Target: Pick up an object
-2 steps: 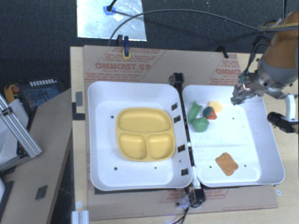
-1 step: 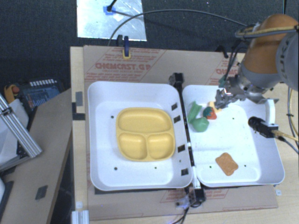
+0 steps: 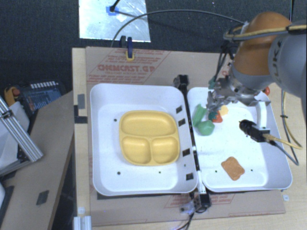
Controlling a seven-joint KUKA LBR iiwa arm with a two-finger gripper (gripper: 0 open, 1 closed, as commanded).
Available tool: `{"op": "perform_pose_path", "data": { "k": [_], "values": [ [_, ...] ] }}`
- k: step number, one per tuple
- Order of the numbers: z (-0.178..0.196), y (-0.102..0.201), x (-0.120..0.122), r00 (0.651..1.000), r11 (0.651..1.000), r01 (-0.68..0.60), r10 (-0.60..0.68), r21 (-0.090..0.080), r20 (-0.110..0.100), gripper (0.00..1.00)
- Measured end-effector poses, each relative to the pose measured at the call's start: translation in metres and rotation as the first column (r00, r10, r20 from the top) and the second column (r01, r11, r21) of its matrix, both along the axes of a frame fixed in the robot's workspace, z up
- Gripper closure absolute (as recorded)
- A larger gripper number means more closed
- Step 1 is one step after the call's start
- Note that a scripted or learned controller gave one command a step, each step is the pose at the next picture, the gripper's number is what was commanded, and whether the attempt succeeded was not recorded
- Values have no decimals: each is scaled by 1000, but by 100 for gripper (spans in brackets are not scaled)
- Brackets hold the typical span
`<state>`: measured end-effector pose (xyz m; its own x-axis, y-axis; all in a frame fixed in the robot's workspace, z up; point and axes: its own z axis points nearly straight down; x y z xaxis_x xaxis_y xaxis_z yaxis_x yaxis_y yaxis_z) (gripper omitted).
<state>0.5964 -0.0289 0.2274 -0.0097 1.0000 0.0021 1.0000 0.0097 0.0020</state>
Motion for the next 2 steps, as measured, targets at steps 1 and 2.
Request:
{"op": "perform_pose_path", "data": {
  "k": [1,2],
  "values": [
    [8,52,-20,1000,1000,0,0,0,-2,100],
    [8,113,-29,1000,1000,-1,1,0,-1,100]
  ]
}}
